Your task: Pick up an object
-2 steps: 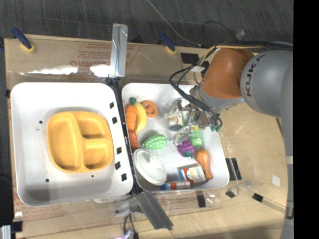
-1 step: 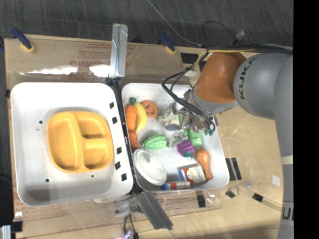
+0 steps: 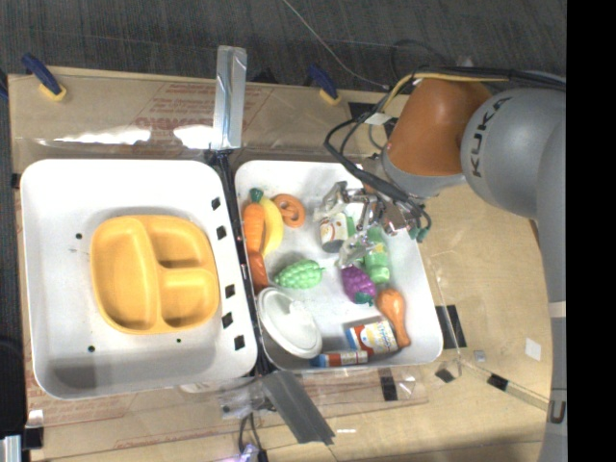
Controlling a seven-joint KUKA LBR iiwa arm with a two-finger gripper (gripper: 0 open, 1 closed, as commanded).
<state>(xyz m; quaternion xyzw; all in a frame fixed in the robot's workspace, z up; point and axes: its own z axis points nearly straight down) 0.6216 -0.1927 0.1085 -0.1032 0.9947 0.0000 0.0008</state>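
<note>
Toy food crowded the right bin (image 3: 416, 258) where I reached in from the right, my grey arm (image 3: 510, 152) and its orange band (image 3: 430, 128) hanging over the bin's far right corner. Black cables (image 3: 351, 142) looped off my wrist across the cardboard bench (image 3: 481, 287) just beyond the bin's far rim.

My gripper (image 3: 358, 221) sat low in the far middle of the bin, amid a tight knot of pieces: a small white carton (image 3: 333, 230) at its left, a green toy (image 3: 376, 262) just on its near side, and a purple grape bunch (image 3: 358, 282) nearer still. The metal parts and the toys ran together there, so I could not tell how wide my fingers stood, nor whether anything lay between them.

Along the bin's left wall lay an orange carrot (image 3: 252, 229) with a yellow banana (image 3: 272, 225) against it, and a small orange pumpkin (image 3: 288, 210) just beyond. A green, bumpy fruit (image 3: 299, 275) rested near the middle. In the near left corner a white lidded pot (image 3: 288, 323) stood on a grey dish. A second carrot-like piece (image 3: 393, 314) lay along the right wall, with a labelled can (image 3: 372, 337) on its side next to it and a red-and-blue marker (image 3: 342, 359) along the near wall.

The left bin (image 3: 58, 258) held one thing: a yellow divided tray (image 3: 154, 272), set about in its middle. A metal bracket (image 3: 229, 99) stood at the far end of the seam between the bins.
</note>
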